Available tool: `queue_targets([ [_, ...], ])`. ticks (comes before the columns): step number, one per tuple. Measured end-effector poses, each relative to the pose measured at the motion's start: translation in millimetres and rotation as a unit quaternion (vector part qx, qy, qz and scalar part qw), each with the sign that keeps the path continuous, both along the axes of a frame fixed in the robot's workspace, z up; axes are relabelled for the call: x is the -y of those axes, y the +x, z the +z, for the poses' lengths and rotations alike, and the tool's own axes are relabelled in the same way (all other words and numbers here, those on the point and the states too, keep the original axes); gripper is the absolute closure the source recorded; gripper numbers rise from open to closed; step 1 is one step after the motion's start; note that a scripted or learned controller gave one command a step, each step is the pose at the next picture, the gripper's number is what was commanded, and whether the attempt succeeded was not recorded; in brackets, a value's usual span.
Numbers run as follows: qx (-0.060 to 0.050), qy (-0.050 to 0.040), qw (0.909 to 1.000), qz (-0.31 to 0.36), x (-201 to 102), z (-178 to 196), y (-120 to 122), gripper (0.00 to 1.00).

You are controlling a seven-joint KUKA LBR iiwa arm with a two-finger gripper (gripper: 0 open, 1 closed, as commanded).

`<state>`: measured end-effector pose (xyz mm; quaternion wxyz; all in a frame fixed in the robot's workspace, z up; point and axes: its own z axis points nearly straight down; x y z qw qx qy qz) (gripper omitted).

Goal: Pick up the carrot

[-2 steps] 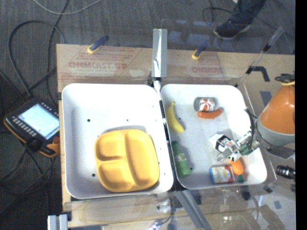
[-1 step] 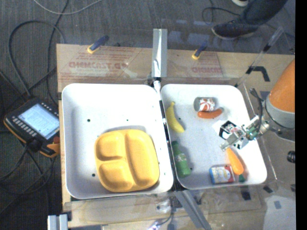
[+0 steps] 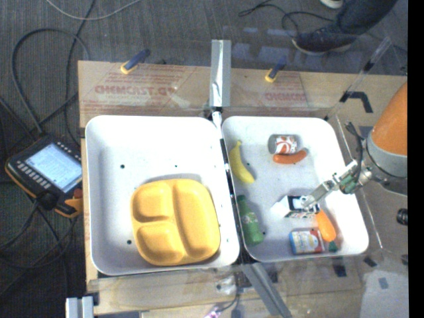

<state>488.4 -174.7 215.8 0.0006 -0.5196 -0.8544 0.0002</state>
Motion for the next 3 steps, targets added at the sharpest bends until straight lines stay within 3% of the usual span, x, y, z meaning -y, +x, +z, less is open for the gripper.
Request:
queue_targets([
  [1, 0.002, 0.0000, 0.9999, 0.011, 44, -122, -3, 0.00],
  [2, 0.002, 0.0002, 0.9999, 0.011, 43, -113, -2, 1.00],
  [3, 0.000, -0.0013, 0.9922, -0.125, 37, -8, 36, 1.00],
])
